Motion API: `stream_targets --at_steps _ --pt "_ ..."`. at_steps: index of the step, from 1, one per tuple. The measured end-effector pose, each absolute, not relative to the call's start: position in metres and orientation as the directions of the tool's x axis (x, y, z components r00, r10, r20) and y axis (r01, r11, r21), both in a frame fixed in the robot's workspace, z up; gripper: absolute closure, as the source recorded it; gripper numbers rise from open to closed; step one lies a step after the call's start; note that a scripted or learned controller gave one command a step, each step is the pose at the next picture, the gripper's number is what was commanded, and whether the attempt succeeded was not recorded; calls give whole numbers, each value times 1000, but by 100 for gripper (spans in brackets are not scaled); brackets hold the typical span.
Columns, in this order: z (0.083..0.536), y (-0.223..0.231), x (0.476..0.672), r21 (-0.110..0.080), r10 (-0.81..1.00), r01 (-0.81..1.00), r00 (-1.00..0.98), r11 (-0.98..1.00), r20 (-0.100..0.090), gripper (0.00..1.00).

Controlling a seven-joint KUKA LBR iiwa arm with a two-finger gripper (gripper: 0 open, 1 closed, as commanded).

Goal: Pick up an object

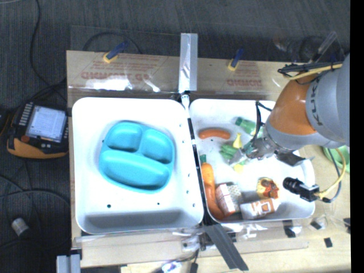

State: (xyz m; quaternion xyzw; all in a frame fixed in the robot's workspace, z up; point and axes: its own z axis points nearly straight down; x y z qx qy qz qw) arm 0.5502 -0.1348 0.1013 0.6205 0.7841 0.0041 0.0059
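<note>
Reaching in over the right bin [307, 212], the gripper [254, 148] hangs low beside small green and yellow toys [233, 151] (whether its fingers are open or closed, I cannot tell). A sausage [214, 133] lies near, a blue divided tray [136, 155] in the left bin [85, 209].

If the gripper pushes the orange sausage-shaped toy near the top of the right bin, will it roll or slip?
The sausage-shaped toy looks rounded and elongated, so it would probably roll sideways when pushed across its length. Its surface seems smooth, and it lies on bare white bin floor, so it may slide easily. It probably is light.
</note>
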Motion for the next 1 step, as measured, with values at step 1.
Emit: stream_targets --at_steps 1 --pt "209 -94 546 -3 1000 1000 -20 20 -3 100"
